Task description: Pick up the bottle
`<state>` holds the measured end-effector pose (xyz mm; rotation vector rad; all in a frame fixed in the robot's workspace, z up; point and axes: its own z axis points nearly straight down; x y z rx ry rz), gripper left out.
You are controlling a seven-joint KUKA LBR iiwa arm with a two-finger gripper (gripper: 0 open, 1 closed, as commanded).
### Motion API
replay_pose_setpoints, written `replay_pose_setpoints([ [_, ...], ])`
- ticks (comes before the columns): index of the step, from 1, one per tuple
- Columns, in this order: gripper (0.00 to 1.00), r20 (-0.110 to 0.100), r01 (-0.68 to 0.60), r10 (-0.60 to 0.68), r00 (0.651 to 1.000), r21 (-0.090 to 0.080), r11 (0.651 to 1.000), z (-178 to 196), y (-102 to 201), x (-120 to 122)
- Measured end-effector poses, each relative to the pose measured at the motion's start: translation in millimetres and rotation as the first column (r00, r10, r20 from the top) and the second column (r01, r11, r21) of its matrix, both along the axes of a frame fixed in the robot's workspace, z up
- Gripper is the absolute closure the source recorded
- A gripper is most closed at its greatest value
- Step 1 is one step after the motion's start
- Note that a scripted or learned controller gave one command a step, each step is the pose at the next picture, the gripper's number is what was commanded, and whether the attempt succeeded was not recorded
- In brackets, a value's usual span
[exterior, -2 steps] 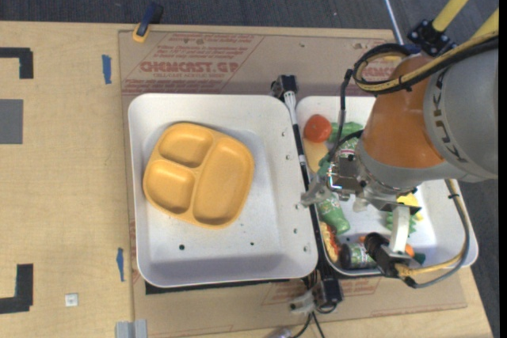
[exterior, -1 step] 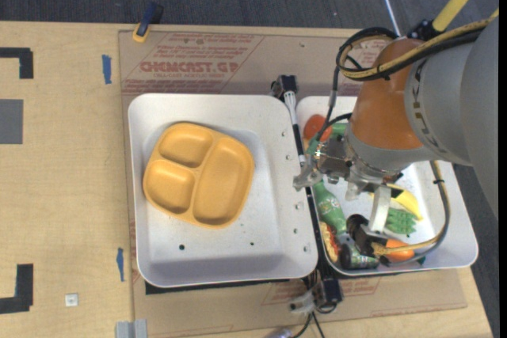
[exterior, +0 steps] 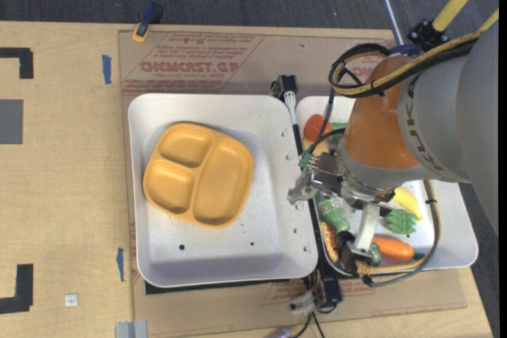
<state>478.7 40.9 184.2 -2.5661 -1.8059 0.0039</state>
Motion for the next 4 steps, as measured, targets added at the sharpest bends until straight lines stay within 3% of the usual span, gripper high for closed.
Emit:
replay_pose_setpoints([
  [1, 0.0, 0.003, 0.257, -0.257, 0.966, -0.002, 0.966, 0.0, -31.0, 12.9],
  [2, 1.0, 0.002, 0.256, -0.256, 0.967, -0.002, 0.967, 9.7, -30.5, 13.1],
  [3, 1.0, 0.0, 0.213, -0.213, 0.977, 0.0, 0.977, 0.0, 18.1, 3.5],
  [4, 1.0, 0.001, -0.017, 0.017, 1.0, 0.0, 1.0, 0.2, 25.2, 0.4],
])
